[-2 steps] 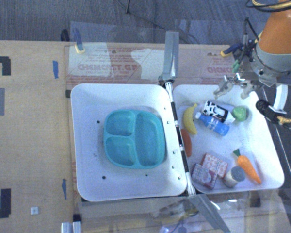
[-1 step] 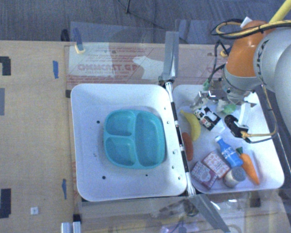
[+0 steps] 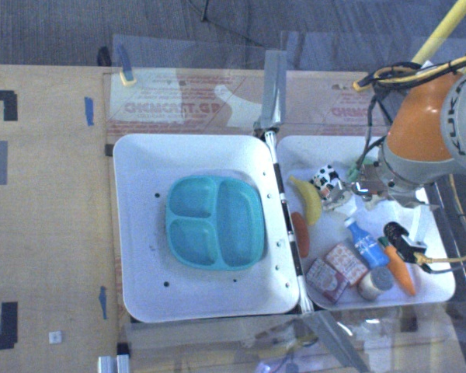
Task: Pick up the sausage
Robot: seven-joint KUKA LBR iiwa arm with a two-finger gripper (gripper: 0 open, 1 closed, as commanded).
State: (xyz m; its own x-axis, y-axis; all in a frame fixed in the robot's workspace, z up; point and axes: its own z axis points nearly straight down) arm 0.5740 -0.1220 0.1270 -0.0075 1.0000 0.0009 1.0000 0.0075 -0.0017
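The sausage (image 3: 300,234), a short reddish-brown link, lies in the right bin (image 3: 311,151) close against that bin's left wall, about midway along it, with its length running along the wall. Nothing grips it. A yellow banana (image 3: 311,199) lies just beside it toward the bin's far side, and the banana's lower end comes close to the sausage's upper end.

The grey arm with its orange band (image 3: 421,129) reaches in over the right bin's far right corner. The pincer (image 3: 343,195) hangs low over the bin's middle, just right of the banana and near a small black-and-white cow figure (image 3: 325,179). It stands apart from the sausage, and whether it is released or clenched cannot be told from this slant.

Toward the bin's near edge lie a blue bottle (image 3: 365,245) with a white cap, a reddish patterned box (image 3: 338,269), a small grey can (image 3: 375,283) and an orange carrot (image 3: 402,274). The box is the nearest of these to the sausage.

The left bin (image 3: 140,208) holds a teal divided plate (image 3: 215,222) near its middle. Both bins sit side by side on the pale wooden counter (image 3: 46,208).
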